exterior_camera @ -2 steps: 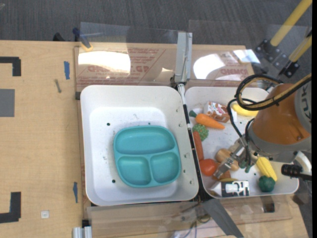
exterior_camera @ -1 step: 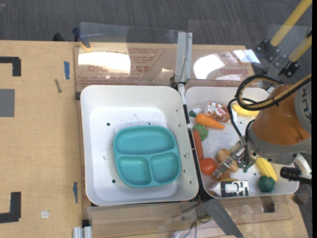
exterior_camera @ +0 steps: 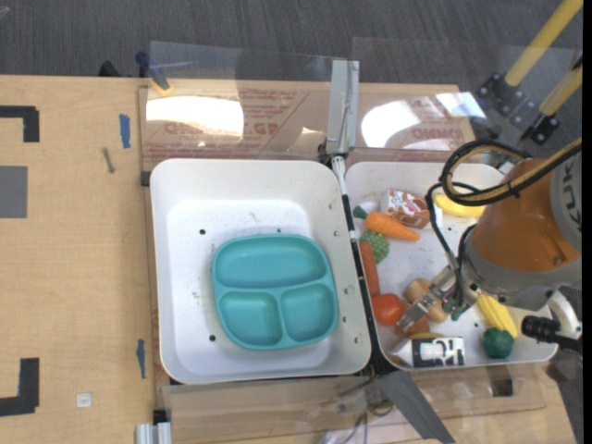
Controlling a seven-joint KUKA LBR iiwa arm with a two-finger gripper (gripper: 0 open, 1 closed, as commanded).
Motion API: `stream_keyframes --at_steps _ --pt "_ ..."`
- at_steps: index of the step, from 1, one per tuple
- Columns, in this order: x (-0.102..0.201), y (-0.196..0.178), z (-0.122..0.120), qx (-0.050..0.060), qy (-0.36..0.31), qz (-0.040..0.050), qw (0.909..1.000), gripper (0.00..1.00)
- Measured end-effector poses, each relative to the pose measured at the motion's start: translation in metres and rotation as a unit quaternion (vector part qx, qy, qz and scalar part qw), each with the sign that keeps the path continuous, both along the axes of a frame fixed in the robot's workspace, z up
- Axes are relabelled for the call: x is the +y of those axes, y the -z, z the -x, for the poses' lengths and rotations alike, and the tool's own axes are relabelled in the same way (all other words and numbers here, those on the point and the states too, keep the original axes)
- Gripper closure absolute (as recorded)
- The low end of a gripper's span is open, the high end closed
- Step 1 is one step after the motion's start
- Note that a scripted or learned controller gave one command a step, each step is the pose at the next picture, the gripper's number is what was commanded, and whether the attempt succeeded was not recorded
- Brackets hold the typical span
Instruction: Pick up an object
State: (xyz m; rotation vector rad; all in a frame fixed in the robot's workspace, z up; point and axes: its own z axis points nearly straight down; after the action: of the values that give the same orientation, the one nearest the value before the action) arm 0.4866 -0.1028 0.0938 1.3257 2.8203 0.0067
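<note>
The gripper (exterior_camera: 435, 302) is low in the right bin (exterior_camera: 400, 181), at roughly seven o'clock of the orange wrist band (exterior_camera: 523, 234), among a cluster of toy food. Its tip sits against a tan, rounded piece (exterior_camera: 418, 291) and just above an orange-brown piece (exterior_camera: 413, 322), but whether either is pinched between the fingers cannot be told; metal and toys overlap too closely. Nothing looks lifted clear of the bin floor.

Candidates for the pick lie close around. At nine o'clock of the gripper is a red tomato-like piece (exterior_camera: 388, 310), touching a long red strip (exterior_camera: 369, 266) that runs along the bin's left wall. At eleven o'clock lie a carrot (exterior_camera: 392, 227) and, beside it, a green leafy piece (exterior_camera: 376, 246); above them is a small printed packet (exterior_camera: 407, 205). At four o'clock lies a yellow corn cob (exterior_camera: 496, 314) with a dark green piece (exterior_camera: 499, 342) below it. At six o'clock a black-and-white label (exterior_camera: 437, 350) rests by the near wall. A yellow banana-like piece (exterior_camera: 455, 203) peeks out at twelve o'clock, partly under black cables.

The left bin (exterior_camera: 176, 276) holds a teal divided tray (exterior_camera: 275, 290), well apart from the arm.

By my reading, the approach and descent are done; a secure closing and the lift remain to be shown.
</note>
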Motion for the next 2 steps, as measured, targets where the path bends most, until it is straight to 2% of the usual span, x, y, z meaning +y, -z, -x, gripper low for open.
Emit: stream_keyframes --at_steps 1,2 --pt "0.0002 0.0002 -0.0006 0.001 -0.004 0.0004 1.0 0.0" --pt "0.0004 0.0013 0.0023 0.003 0.078 -0.0026 0.9969 0.0"
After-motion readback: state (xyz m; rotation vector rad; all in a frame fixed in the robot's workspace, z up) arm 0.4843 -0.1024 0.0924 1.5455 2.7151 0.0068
